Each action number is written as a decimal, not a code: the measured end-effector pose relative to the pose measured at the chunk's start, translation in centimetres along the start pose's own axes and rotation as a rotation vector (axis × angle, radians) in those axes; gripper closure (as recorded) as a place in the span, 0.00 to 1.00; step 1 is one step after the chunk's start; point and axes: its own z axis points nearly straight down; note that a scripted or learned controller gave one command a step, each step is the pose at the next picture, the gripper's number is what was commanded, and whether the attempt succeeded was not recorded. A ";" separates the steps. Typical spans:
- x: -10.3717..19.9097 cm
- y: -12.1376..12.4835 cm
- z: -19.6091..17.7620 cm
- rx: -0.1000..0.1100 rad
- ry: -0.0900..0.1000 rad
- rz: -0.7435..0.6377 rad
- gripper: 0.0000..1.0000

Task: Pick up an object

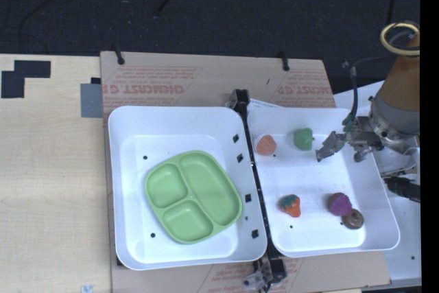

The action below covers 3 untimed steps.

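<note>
Faintly, cardboard (206, 82) print "CHEMCAST GP"; gripper (341, 149) spread above right bin (384, 233).

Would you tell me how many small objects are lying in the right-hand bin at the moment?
5: a peach-coloured piece upper left, a green piece beside it, an orange-and-green piece lower middle, and a purple piece touching a brown ring lower right. None seems hidden.

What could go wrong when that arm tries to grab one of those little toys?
Two risks stand out. The purple toy and the brown ring lie touching, so the gripper might nudge one while reaching for the other. The green toy and the peach one look small and rounded, so they could slip or roll away across the right bin.
</note>
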 end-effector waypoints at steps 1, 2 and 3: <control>0.0 0.3 -0.7 -0.014 -0.003 -0.002 0.00; -0.2 0.7 3.7 -0.009 -0.001 -0.002 0.00; 0.0 1.1 8.1 -0.008 -0.001 -0.001 0.00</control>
